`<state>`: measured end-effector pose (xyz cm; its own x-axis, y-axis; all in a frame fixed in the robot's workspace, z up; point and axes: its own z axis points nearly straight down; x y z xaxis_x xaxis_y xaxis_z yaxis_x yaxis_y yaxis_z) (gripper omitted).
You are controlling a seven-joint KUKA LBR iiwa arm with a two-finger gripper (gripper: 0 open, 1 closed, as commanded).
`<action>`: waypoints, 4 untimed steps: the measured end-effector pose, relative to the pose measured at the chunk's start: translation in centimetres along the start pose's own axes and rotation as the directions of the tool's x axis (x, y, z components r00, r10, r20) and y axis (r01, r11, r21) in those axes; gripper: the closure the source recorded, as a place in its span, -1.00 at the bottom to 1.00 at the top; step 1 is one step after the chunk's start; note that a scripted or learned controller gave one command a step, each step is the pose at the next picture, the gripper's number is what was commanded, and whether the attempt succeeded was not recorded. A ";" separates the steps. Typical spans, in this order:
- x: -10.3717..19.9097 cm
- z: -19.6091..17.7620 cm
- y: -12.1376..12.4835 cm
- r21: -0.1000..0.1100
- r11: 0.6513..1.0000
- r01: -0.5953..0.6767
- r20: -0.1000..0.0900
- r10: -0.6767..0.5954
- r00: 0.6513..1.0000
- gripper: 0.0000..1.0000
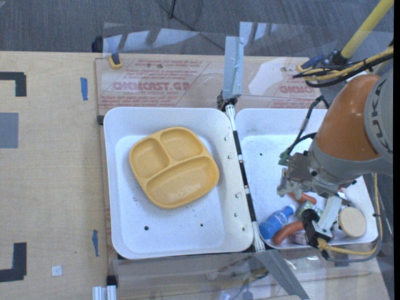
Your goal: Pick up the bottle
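**Camera view.** The blue bottle (277, 220) lay on its side in the near left corner of the right bin (262, 136), just beside a red-orange sausage-shaped item (289, 232). 1 round tan disc (352, 222) lay near right. The gripper (301, 191) hung over the bin's near half, just right of the bottle. Its opening state could not be determined. The left bin (119, 186) held 1 yellow divided plate (174, 166).

**Probable faults.**
- Corner walls could block the descent.
- The sausage-shaped item could be grasped instead.
- The round bottle could roll away on contact.
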<state>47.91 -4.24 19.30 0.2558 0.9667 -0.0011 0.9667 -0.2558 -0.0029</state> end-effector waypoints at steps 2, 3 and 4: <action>1.7 0.9 -0.5 0.001 0.996 0.087 -0.001 -0.087 0.996 -1.00; 0.4 0.9 -0.1 -0.001 0.997 0.071 -0.001 -0.071 0.997 -1.00; 2.1 0.9 -0.6 0.000 0.996 0.084 -0.001 -0.084 0.996 -1.00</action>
<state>47.92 -2.05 18.39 0.1741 0.9847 0.0003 0.9847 -0.1741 -0.0027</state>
